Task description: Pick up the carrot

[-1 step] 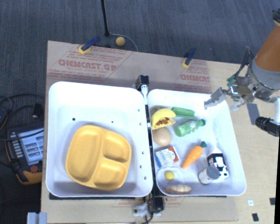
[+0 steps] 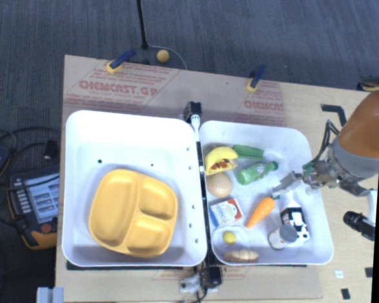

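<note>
The orange carrot (image 2: 260,211) lies tilted in the right bin (image 2: 312,253), its green top pointing up and right, between a white and blue packet (image 2: 226,212) and a black and white bottle (image 2: 293,221). My gripper (image 2: 285,185) hangs over the same bin, just up and to the right of the carrot's top end, reaching in from the right under the orange band of the arm (image 2: 366,127). Nothing shows in its grasp.
Around the carrot lie a yellow banana (image 2: 219,159), a green vegetable (image 2: 248,151), a green bottle (image 2: 255,172), a tan egg (image 2: 219,185), a grey can (image 2: 280,235) and a tan roll (image 2: 240,255). The left bin (image 2: 80,140) holds a yellow divided plate (image 2: 133,212).
</note>
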Robot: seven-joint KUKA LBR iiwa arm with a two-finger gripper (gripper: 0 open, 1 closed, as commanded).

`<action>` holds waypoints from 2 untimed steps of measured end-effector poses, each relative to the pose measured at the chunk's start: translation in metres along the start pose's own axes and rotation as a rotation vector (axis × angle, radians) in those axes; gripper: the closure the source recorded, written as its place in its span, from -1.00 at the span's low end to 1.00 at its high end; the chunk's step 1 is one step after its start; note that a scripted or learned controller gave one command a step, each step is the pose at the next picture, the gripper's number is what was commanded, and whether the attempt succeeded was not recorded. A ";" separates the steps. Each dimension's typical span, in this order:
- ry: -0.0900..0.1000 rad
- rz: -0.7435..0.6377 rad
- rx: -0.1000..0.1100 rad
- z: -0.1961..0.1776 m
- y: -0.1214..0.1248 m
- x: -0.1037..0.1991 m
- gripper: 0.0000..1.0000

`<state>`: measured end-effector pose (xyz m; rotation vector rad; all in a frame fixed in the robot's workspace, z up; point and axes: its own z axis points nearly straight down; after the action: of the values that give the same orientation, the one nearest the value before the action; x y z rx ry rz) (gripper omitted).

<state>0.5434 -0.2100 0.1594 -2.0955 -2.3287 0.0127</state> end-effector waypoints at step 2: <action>-0.011 -0.271 -0.026 0.058 0.002 0.043 1.00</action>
<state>0.5397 -0.1673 0.1012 -1.7750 -2.6107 -0.0080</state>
